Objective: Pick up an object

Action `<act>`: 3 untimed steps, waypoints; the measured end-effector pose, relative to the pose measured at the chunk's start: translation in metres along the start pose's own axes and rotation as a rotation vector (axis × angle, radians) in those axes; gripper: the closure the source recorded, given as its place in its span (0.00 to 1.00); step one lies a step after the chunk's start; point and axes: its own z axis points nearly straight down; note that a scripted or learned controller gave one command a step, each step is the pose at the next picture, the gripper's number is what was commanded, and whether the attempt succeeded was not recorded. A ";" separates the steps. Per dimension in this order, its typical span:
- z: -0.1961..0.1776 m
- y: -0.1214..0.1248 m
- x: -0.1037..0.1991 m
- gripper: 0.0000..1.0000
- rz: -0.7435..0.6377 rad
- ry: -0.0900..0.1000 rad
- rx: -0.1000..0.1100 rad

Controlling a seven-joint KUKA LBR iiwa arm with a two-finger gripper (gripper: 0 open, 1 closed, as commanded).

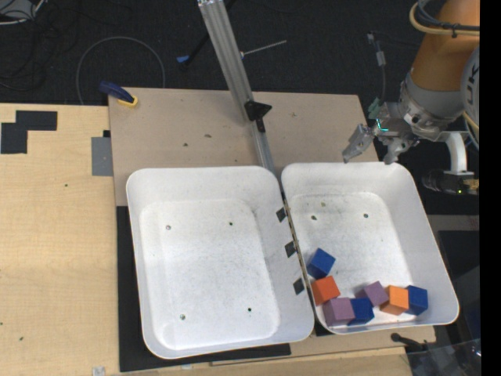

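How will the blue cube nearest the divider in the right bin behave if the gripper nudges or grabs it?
The blue cube looks like a stiff block with flat faces, so it will probably slide, not roll. It sits tilted against the orange cube, so a nudge may settle it flat. It is probably light for its size.

Seven or so small blocks point(362, 294) cluster in the right bin's point(344, 180) near corner.

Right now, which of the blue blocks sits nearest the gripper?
The blue block by the divider. It sits apart, farther up the right bin toward the gripper than the other two blue ones.
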 end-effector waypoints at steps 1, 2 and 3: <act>0.008 -0.070 -0.005 0.00 0.004 0.001 0.002; 0.047 -0.136 -0.004 0.00 0.005 0.003 0.008; 0.130 -0.177 -0.064 0.00 0.010 0.002 0.009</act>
